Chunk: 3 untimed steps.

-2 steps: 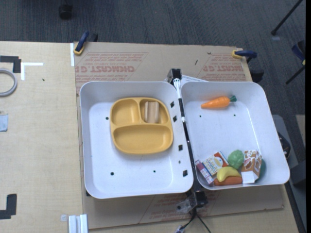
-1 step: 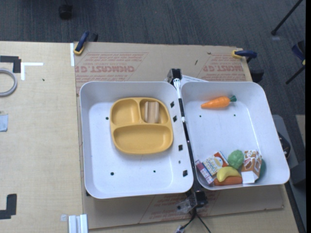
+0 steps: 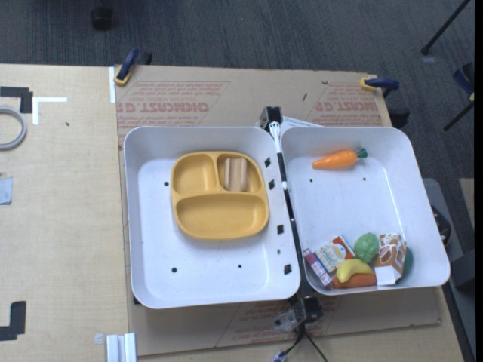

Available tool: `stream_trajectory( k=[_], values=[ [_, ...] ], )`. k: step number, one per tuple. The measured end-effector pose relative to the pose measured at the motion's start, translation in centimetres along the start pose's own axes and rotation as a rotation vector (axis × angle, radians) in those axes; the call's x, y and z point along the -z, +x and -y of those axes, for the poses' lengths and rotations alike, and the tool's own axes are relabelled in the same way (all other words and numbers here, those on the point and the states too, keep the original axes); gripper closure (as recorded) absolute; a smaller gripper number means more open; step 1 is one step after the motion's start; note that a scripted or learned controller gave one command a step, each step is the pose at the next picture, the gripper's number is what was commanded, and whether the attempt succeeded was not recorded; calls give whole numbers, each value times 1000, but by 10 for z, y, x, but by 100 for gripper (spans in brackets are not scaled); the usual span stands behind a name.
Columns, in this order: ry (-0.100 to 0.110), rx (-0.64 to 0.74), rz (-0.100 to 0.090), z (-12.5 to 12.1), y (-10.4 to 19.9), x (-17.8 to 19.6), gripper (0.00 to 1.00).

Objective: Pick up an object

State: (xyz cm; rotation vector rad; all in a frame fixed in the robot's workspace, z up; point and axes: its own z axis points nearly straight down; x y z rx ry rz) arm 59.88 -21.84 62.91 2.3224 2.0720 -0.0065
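Fingers apart or together, I cannot tell from this overhead picture, so I plan the pick from how the objects lie. Two white bins sit side by side on a cardboard sheet. The right bin holds the loose objects. A toy carrot lies alone near its far wall, pointed end toward the left, green top toward the right, well apart from everything else. It looks to me like the easiest target: I would come straight down over its thick middle, close across its short width, and lift slowly, since its rounded body may roll or slip. A cluster is packed into the near right corner of that bin: a small carton, a green lump, a yellow banana lying on a red-orange piece, and an orange patterned box. These touch one another and press against the bin wall, so a grasp there risks catching two things or jamming on the rim. The left bin holds a yellow divided plate, with a pale wooden block in its upper right compartment; the plate's walls would crowd a grasp on the block. Between the bins runs a raised double rim with a black clip at its far end. Blue and yellow clamps pin the cardboard's far corners, clear of any reach toward the carrot.
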Motion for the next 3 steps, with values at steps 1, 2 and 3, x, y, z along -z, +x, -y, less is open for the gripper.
stream_trajectory(
  k=[1,2,3],
  values=[
    [-3,3,2,-1,0,9,100],
    [-6,7,3,-3,1,18,100],
    [-9,10,4,-4,1,27,100]
  ],
)
